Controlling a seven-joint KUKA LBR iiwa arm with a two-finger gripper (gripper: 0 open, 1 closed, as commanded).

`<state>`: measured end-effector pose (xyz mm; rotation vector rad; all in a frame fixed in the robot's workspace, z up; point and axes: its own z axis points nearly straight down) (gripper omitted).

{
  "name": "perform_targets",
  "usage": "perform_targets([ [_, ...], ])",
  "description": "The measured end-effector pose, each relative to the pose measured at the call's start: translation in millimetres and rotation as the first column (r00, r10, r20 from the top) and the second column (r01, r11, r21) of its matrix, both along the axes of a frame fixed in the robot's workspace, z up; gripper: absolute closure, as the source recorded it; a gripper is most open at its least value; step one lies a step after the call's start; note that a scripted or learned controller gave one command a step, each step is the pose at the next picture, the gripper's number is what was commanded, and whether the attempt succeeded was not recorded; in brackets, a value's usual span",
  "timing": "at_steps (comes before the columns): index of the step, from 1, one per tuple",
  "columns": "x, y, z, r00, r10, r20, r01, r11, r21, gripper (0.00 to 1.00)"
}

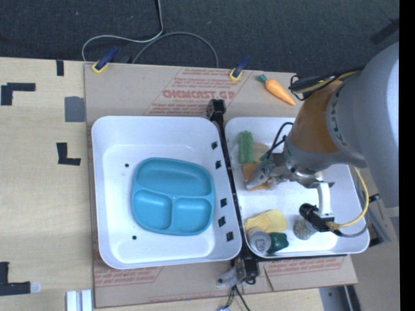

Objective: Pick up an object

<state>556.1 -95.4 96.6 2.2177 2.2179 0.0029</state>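
**A:** Where is the hand (262, 175) now?

**B:** Down in the right bin (353, 238), right of the frame's centre, with its tip at an orange piece (250, 172) close to the divider. The green stick (245, 146) lies just above that, and the yellow lump (267, 221), a small can (260, 241) and a dark green piece (278, 241) sit lower down near the bin's bottom edge.

**A:** Is it gripping the orange piece?

**B:** I cannot tell. The wrist (311, 141) covers most of the hand, so whether it is open or closed is hidden, and nothing shows plainly between its fingers.

**A:** What could go wrong?

**B:** My guess is a miss or a weak pinch. The orange piece is small and lies near the bin wall, so it may slide against the wall rather than being caught. The green stick is near enough to get nudged too.

**A:** Anything else?

**B:** The loose cable (355, 220) by the wrist hangs low over the bin and might brush the things at the bottom. The blue tray (172, 195) in the left bin (113, 135) and the carrot (278, 91) on the desk at upper right are well apart from all this.
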Motion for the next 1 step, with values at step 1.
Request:
perform_targets([
  [1, -7.8, 83.4, 92.7, 1.000, 0.009, 0.000, -0.009, 1.000, 0.005, 1.00],
])
